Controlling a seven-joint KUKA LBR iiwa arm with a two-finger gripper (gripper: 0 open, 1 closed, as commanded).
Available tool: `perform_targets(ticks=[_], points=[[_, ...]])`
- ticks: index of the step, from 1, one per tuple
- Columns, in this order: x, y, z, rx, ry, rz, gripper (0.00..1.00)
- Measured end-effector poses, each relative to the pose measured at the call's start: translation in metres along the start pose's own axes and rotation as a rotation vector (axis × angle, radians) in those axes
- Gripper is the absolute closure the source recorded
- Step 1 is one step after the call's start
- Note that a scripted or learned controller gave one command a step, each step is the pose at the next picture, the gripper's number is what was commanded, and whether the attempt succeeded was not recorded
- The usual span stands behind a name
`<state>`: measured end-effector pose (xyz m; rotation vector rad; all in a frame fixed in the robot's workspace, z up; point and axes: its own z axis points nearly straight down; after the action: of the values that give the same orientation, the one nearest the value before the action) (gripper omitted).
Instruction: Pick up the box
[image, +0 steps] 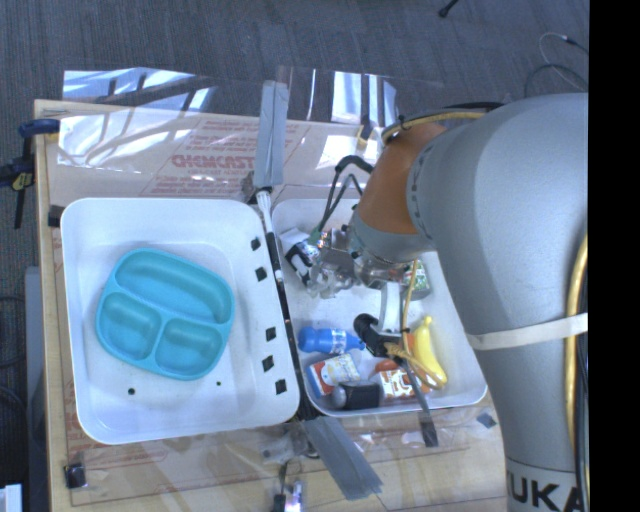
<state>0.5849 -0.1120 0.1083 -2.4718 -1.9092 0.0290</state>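
At the lower right of the frame, the near end of the right bin (455, 398) holds a crowded heap: a red-and-white box (345, 371) lying flat against the near wall, a blue bottle (322, 339) just behind it, and a banana (428, 350) to its right. Mid-frame, the gripper (328, 268) hangs over the bin's far half, well short of the box; whether it is wide or narrow cannot be told. A good approach would come straight down on the box, clear of bottle and banana. Left, the other bin (85, 235) carries a teal divided plate (165, 315).
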Motion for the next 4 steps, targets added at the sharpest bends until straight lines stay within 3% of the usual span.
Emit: perform_targets(ticks=[1, 2, 3, 4], points=[[-0.057, -0.035, -0.097, -0.020, 0.005, 0.249, 1.00], [-0.038, -0.081, -0.161, -0.019, 0.007, 0.379, 1.00], [-0.016, -0.108, -0.174, -0.016, 0.008, 0.615, 1.00], [-0.005, -0.113, -0.134, -0.013, 0.011, 0.957, 1.00]])
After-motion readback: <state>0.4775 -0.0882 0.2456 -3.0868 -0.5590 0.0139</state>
